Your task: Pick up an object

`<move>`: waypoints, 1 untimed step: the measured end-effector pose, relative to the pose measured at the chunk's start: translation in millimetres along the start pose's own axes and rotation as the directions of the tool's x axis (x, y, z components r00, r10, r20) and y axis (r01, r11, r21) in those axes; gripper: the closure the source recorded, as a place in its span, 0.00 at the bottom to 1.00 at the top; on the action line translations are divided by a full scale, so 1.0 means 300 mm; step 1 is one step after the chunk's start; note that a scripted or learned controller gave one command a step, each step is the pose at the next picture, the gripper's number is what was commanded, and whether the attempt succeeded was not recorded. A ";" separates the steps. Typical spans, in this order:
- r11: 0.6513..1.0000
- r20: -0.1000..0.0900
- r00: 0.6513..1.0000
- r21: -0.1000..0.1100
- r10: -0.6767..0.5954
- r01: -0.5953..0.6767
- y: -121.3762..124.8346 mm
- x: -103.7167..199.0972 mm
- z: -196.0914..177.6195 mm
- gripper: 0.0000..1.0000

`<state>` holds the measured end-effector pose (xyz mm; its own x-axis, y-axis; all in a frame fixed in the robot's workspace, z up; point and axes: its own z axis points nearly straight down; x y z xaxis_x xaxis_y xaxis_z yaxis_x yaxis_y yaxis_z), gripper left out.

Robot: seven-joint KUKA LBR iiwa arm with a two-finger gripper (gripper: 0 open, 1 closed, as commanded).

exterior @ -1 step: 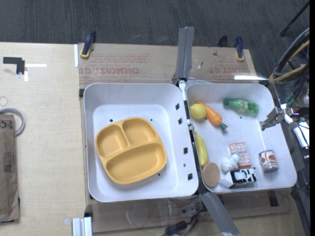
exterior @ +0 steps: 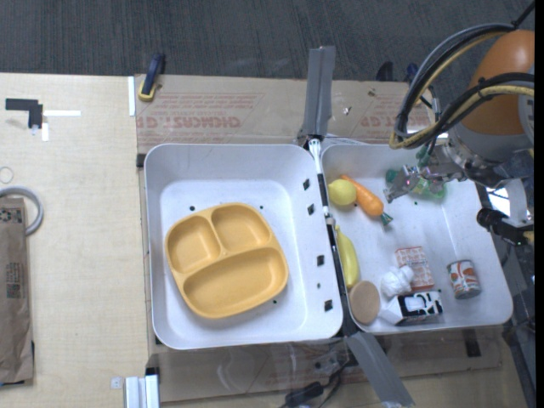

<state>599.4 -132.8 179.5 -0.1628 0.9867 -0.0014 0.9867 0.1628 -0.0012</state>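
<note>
My gripper (exterior: 410,183) hangs over the right bin's (exterior: 476,228) upper edge; I cannot tell its state. The carrot (exterior: 368,199) and lemon (exterior: 342,193) lie left; open floor mid-bin.

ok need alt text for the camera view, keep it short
A grey robot arm reaches in from the right, its gripper over the back of the right white bin, which holds a lemon, carrot, banana, small can and other small items. The left white bin holds a yellow divided plate.
</note>
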 end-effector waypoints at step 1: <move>0.989 0.000 0.989 -0.001 -0.145 0.145 0.083 0.094 0.292 0.00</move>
<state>619.3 -101.0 91.7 -0.3044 0.9525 -0.0017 0.9525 0.3044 -0.0003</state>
